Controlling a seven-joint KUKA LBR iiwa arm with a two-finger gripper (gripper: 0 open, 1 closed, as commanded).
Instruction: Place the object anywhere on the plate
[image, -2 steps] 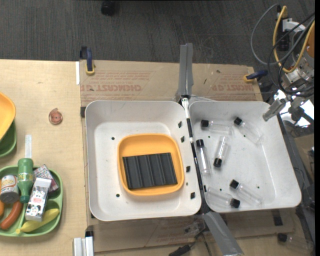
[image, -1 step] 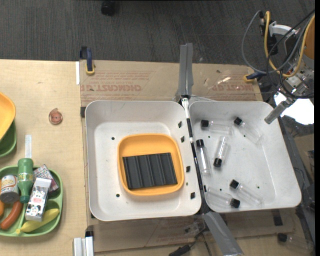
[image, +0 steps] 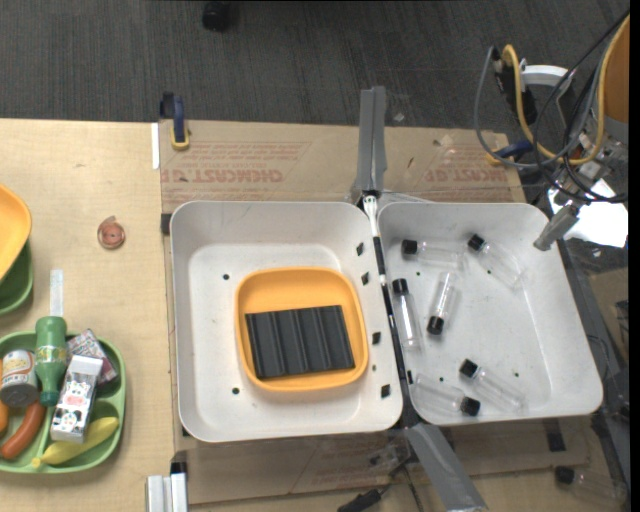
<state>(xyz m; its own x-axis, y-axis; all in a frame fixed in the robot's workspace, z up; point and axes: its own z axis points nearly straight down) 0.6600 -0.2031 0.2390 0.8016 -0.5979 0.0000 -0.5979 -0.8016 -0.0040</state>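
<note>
lying flat in the middle of the orange plate (image: 300, 330), the dark ribbed block (image: 300, 340) sits inside the left bin (image: 200, 300), near that bin's centre. the right bin (image: 540, 330) holds several clear vials with black caps (image: 440, 300) scattered from its left edge to its near edge. the gripper (image: 552, 230) hangs at the right bin's far right corner, touching none of them; whether it is wide or narrow i cannot tell.
</note>
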